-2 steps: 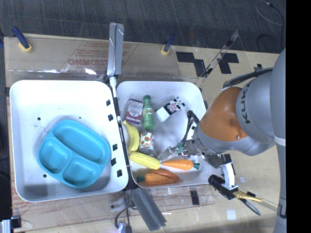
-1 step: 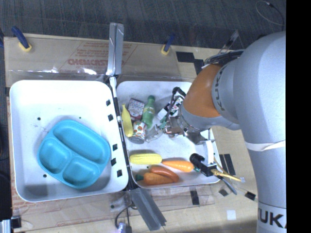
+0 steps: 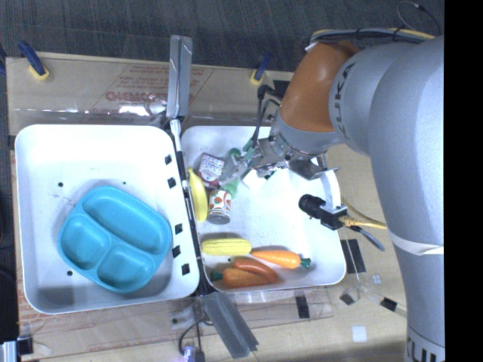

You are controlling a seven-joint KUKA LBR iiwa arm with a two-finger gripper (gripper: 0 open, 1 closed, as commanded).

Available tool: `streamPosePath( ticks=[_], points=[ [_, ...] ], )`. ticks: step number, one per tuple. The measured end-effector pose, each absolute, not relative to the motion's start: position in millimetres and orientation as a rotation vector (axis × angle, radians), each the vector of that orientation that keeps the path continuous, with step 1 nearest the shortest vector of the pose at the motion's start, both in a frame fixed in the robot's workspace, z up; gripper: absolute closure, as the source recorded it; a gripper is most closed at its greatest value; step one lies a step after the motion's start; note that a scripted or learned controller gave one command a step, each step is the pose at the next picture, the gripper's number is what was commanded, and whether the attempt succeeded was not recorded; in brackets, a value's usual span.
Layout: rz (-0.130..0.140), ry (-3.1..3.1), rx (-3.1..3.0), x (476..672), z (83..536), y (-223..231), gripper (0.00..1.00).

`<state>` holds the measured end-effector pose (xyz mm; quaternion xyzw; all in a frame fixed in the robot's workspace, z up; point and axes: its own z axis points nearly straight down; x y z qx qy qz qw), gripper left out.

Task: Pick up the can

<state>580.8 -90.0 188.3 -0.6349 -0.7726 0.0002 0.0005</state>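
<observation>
In the smooth white right bin (image 3: 332,266), the cylindrical can (image 3: 219,207) lies beside the pincer (image 3: 245,164), grip state unclear.

Pretty clearly a robotics lab bench, not a kitchen. A big grey KUKA arm (image 3: 377,111) with an orange band hangs over two shallow white bins (image 3: 38,277) sitting on a cardboard sheet (image 3: 113,81) held by blue clamps (image 3: 33,60). The food (image 3: 249,262) looks like plastic toys, though that's hard to confirm from up here. Loose cables (image 3: 362,228), tape marks, dark carpet (image 3: 151,6) behind.
</observation>
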Motion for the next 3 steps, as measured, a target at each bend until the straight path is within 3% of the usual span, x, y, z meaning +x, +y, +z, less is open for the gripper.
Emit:
streamPosePath(
  ticks=[1,2,3],
  points=[
    [0.003,-2.432,-1.984,581.0,197.6,-89.1,1.00],
    [0.004,-2.432,-1.984,581.0,197.6,-89.0,0.00],
    [0.004,-2.560,-1.814,597.8,121.8,-102.4,0.00]
  ],
)
